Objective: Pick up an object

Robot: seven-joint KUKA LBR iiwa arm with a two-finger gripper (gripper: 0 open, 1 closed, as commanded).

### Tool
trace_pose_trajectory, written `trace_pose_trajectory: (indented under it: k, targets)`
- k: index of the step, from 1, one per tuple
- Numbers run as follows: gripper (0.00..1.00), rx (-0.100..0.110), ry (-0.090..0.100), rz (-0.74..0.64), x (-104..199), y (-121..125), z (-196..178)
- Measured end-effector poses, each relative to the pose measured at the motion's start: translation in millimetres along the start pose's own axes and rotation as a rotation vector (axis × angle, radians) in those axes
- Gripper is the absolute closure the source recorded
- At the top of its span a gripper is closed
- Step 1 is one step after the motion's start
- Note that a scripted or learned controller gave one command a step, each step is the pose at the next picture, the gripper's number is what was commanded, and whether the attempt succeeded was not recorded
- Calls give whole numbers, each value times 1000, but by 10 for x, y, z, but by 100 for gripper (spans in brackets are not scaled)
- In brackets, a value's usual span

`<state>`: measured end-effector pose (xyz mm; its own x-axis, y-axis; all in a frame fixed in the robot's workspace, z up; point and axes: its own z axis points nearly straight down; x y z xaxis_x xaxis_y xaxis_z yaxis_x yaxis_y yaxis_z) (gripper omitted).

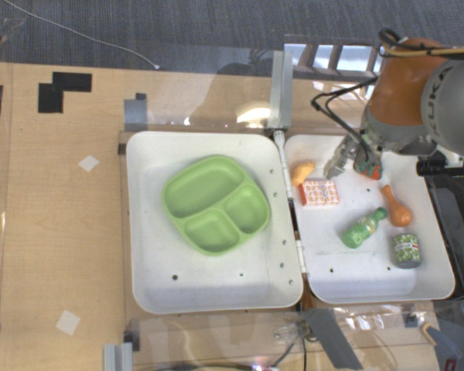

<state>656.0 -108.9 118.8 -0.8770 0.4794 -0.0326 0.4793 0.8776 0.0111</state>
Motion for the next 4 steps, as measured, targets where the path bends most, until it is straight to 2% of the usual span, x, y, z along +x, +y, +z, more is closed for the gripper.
trace_pose_trajectory:
  k: [1,2,3,4]
  targets:
    - [100,9,21,357,407,423,-710]
    - [100,6,28,-67,929,527,-699]
    - [100,12,29,336,1844,853,-715]
    - [100,16,29,563,2526,1152,-795]
